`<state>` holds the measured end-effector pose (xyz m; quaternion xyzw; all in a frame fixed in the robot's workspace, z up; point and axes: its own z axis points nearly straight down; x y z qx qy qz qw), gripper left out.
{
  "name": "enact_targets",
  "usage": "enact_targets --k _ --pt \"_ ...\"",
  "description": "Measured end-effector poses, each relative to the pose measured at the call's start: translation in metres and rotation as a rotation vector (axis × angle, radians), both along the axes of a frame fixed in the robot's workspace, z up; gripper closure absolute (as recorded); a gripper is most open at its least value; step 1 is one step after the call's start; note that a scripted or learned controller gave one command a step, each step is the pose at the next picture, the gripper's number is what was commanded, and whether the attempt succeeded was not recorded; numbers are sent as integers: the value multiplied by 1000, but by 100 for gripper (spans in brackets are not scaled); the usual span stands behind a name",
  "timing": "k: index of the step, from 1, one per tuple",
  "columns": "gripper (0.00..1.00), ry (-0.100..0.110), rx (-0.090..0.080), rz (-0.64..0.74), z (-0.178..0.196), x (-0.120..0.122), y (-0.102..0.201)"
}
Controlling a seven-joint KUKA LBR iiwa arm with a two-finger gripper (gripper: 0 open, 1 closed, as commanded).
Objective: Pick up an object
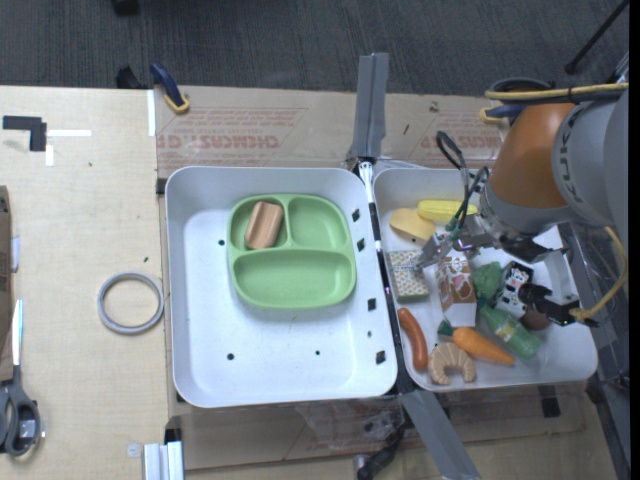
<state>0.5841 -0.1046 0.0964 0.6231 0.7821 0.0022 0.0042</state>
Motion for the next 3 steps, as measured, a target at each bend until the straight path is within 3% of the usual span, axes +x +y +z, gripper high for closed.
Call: enact_targets --k 1,2,3 --pt "0 -1 -2 82 0 -21 3" --pt "100 0 0 80 9 -21 3" --pt "100 10 0 135 95 30 89"
